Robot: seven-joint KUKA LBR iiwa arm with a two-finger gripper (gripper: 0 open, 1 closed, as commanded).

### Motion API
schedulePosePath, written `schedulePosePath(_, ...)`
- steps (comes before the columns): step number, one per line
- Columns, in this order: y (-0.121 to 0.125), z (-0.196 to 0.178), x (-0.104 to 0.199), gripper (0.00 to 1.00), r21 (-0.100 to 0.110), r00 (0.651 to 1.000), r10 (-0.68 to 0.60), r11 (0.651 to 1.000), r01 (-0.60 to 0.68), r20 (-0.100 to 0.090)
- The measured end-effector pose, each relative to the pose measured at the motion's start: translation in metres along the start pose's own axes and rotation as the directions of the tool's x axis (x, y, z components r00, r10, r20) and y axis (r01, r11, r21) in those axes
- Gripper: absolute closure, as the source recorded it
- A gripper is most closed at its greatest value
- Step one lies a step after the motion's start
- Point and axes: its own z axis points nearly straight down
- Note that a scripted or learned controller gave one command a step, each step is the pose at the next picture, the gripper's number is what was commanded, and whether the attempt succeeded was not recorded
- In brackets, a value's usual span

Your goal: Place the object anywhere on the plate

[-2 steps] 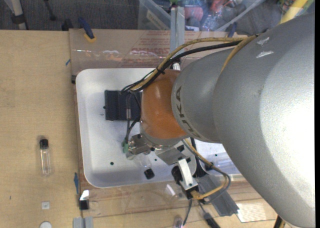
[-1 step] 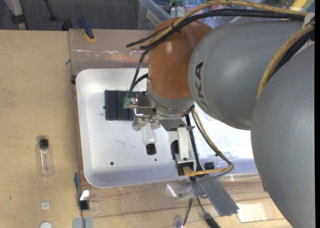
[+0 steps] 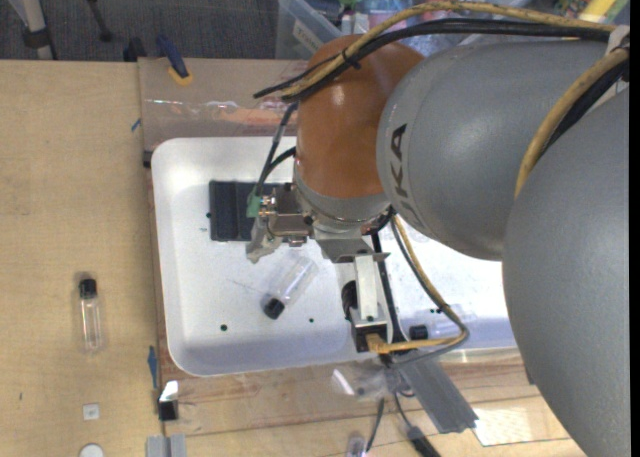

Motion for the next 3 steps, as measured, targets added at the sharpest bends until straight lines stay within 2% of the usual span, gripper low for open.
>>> schedulePosePath(1,-0.011,0.155,0.016,0.00,-0.006,0.973,0.230,0.973,-0.230,-0.009)
schedulePosePath(2,-0.010,0.145,0.015,1.00,-0.008,0.972,0.234,0.972,-0.234,-0.008)
schedulePosePath(3,-0.023,0.153,-0.014,1.00,-0.020,0.930,-0.367,0.930,0.367,-0.004)
